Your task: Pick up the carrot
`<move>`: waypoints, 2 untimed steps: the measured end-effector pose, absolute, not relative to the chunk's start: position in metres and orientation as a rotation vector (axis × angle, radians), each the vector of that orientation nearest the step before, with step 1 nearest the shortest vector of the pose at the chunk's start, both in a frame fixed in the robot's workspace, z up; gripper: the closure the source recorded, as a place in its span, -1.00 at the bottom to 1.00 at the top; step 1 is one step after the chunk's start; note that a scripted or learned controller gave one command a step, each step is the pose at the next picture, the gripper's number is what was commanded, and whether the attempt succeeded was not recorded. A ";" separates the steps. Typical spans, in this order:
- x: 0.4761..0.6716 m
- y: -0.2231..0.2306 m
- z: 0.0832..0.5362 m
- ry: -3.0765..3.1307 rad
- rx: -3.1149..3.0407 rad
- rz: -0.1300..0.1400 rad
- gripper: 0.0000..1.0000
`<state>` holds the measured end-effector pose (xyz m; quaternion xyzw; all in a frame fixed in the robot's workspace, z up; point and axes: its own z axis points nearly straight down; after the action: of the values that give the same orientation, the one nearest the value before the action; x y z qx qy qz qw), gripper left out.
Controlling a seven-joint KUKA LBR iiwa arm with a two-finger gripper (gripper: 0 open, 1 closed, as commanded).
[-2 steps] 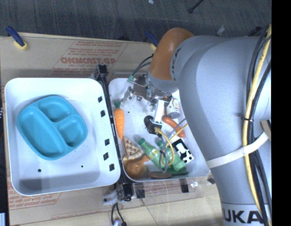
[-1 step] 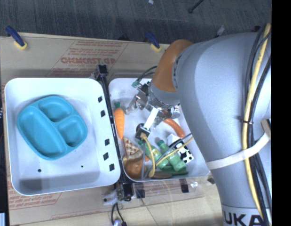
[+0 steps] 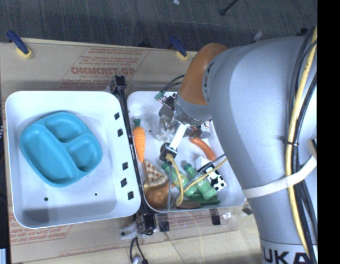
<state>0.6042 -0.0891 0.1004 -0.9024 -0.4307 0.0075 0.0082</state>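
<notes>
The carrot (image 3: 139, 143) is orange with a small green top. It lies lengthwise against the left wall of the right bin (image 3: 138, 100), green end pointing to the back. My gripper (image 3: 167, 124) hangs over the middle of that bin, a short way right of the carrot and apart from it. The big grey arm covers the bin's right side.
An orange sausage-like piece (image 3: 203, 147) lies right of the gripper. Green toys (image 3: 196, 186), a waffle-patterned wedge (image 3: 153, 171), a brown lump (image 3: 157, 194) and a black-and-white block (image 3: 217, 182) crowd the bin's front. A blue divided plate (image 3: 60, 146) sits in the left bin (image 3: 27, 213).
</notes>
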 end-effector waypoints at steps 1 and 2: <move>0.544 -0.027 0.194 -1.571 -2.713 0.004 1.00; 0.500 0.062 0.190 -1.620 -2.683 0.017 1.00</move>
<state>0.5004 0.0620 0.1903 -0.8561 -0.5167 0.0053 0.0037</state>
